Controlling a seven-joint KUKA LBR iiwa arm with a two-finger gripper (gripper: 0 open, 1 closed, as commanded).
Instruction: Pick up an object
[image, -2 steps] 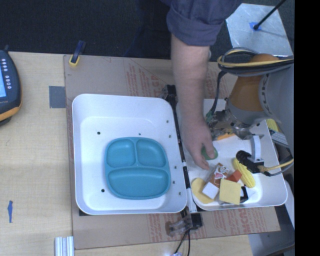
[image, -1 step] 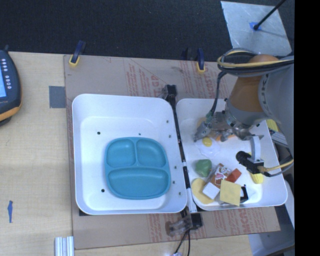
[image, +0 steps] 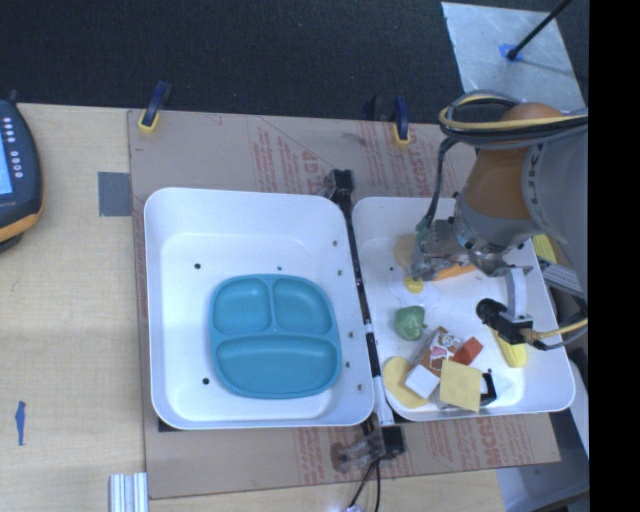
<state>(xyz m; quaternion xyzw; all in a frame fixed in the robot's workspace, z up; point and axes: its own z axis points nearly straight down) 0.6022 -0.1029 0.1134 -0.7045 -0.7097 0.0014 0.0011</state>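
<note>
A robotics lab: 2 white bins (image: 160, 300) clamped to a cardboard-covered bench (image: 70, 330).

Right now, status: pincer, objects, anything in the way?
Pincer low in right bin, grip unclear. Green lump and yellow block lie loose nearby. Blue tray in left bin.

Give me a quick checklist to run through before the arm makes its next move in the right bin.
1. End effector is low over the right bin: ok.
2. An object sits between its fingers: cannot tell; the wrist hides them.
3. Targets close by, a small yellow piece and an orange stick: ok.
4. Green lump lies apart, easy to single out: ok.
5. Front pile, yellow square and white block, touching each other: not ok for a clean pick.
6. Blue tray lies in the left bin, out of the way: ok.
</note>
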